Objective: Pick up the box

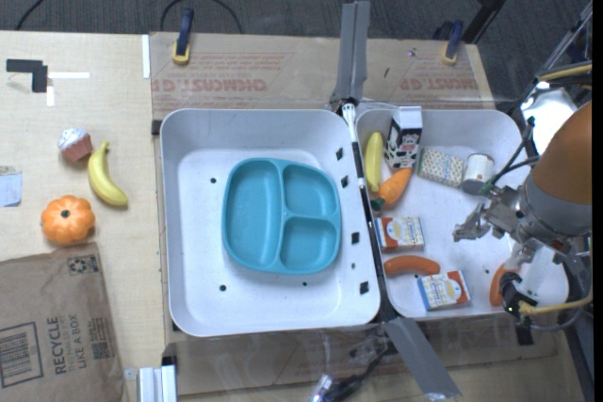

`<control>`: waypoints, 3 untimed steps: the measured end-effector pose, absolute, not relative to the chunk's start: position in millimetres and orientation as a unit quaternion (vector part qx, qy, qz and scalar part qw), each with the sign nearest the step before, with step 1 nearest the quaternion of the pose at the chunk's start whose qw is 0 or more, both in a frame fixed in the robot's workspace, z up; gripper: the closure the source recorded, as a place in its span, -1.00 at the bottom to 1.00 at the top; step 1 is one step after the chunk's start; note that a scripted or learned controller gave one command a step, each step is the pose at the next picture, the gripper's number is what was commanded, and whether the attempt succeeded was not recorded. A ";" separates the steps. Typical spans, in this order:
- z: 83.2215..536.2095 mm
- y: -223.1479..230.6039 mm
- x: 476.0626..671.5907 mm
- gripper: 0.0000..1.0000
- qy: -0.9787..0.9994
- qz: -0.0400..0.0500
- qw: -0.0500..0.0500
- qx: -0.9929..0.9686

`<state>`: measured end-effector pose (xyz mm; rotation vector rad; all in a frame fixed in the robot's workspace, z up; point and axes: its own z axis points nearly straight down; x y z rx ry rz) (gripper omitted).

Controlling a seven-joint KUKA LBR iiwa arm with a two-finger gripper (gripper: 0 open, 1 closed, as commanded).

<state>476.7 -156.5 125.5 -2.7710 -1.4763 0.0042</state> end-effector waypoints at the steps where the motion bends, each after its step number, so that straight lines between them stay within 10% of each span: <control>1: 143.4 -176.8 556.3 -1.00 -0.423 0.002 0.000 -0.906; 2: 250.3 -157.3 477.7 -1.00 -0.401 0.002 0.000 -0.916; 3: 237.1 -143.1 477.7 -1.00 -0.497 0.002 0.001 -0.868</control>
